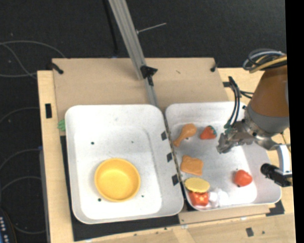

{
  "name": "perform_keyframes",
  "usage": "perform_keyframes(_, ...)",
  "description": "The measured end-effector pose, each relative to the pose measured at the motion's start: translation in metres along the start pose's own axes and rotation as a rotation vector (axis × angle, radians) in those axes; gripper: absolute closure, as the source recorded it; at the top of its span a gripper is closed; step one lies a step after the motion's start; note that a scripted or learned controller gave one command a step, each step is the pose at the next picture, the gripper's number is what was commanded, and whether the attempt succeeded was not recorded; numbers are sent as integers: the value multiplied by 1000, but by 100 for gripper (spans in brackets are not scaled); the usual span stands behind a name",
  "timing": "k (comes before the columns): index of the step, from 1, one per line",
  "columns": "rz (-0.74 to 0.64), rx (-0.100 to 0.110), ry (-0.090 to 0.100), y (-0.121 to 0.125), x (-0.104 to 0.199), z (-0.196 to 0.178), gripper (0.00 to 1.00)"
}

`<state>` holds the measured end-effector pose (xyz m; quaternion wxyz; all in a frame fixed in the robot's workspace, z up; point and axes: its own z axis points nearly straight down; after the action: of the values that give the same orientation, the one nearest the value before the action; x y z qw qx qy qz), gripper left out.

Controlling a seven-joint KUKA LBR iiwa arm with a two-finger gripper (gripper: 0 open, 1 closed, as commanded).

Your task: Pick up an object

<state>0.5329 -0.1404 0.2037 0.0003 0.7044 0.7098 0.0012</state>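
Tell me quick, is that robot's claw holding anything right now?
Gripper: cannot be told. It hangs over the right bin, just right of a small red toy, with nothing seen between its fingers.

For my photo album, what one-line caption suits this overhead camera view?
Robot gripper hovering over toy foods in the right bin, near a small red piece, while a yellow bowl sits in the left bin.

Smooth, matt white plastic was seen in both bins (116, 120); a glossy yellow bowl (117, 179) and a matt wooden bench (135, 79) were noted.
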Motion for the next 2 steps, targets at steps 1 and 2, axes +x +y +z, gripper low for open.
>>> perform_keyframes(1,3,1,0,18,47,3,100)
perform_keyframes(2,5,2,-1,35,100,2,100)
